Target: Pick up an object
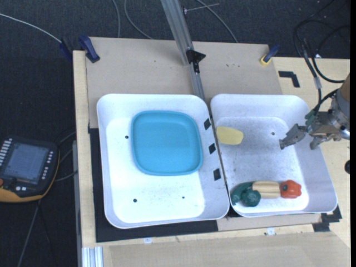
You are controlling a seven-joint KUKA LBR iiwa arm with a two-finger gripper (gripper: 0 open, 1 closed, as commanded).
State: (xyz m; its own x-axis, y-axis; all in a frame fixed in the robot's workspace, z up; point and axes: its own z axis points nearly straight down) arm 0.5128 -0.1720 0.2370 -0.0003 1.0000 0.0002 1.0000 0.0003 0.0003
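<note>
In the right bin [261, 107] a pale yellow piece [229, 136] lies near the left wall. Along the bin's front edge sit a dark green item [246, 196], a tan cylinder [266, 189] and a red item [290, 189], touching in a row. My gripper [303, 142] hovers over the right side of this bin, above and behind the red item. Its fingers [289, 140] are spread apart, open, with nothing between them.
A square blue plate [166, 142] lies in the left bin [111, 149]. A metal pole [181, 29] slants across the back of the bench. Blue and yellow clamps hold the board's far corners. A handheld pendant [25, 168] rests on the floor at left.
</note>
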